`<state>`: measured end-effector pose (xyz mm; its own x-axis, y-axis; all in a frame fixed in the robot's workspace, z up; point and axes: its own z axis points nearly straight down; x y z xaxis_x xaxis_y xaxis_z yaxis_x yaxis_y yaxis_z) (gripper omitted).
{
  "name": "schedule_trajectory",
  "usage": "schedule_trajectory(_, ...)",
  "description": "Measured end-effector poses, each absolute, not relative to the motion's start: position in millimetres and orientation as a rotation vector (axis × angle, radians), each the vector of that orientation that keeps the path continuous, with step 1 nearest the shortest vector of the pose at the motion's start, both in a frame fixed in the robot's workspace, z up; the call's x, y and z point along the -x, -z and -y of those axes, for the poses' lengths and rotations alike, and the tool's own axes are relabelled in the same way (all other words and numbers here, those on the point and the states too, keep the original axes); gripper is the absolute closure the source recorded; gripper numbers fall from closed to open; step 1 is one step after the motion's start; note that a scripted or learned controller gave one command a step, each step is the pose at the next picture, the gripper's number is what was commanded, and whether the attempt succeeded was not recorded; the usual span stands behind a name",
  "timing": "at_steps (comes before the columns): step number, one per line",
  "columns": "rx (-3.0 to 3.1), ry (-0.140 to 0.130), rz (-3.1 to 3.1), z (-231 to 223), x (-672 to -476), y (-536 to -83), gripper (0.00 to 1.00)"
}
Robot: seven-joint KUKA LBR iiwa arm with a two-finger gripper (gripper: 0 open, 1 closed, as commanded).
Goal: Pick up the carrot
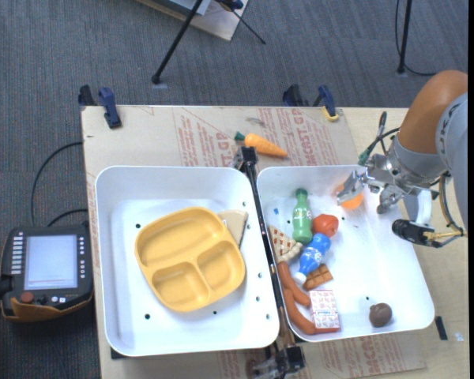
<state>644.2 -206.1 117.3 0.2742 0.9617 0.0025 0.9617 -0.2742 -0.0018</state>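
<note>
Camera view, contents at this moment.

Carrot: orange with a green top, lying on the bare bench board just beyond the far rims of the two bins, near the gap between them, in neither bin. Nothing touches it.

Gripper: over the far right part of the right bin, well apart from the carrot. Whether it is open or closed cannot be told. A small orange piece sits right at its tip; held or merely beside it, unclear.

Right bin, left half: green bottle, red tomato beside it, blue bottle, sausages along the left wall, red-and-white box at the near edge. Brown ball in the near right corner.

Left bin: yellow divided tray, set at a slant.

Bench far edge: two blue clamps.

Floor, left of bench: control pendant with a pale screen.
</note>
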Motion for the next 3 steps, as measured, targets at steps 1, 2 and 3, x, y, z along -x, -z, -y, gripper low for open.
schedule_trajectory(1,2.425,-0.002,1.992,200,-645.0,-117,0.00)
schedule_trajectory(2,2.412,0.002,2.015,205,-645.9,-134,0.00)
schedule_trajectory(3,2.384,-0.004,2.037,201,-644.2,-95,0.00)
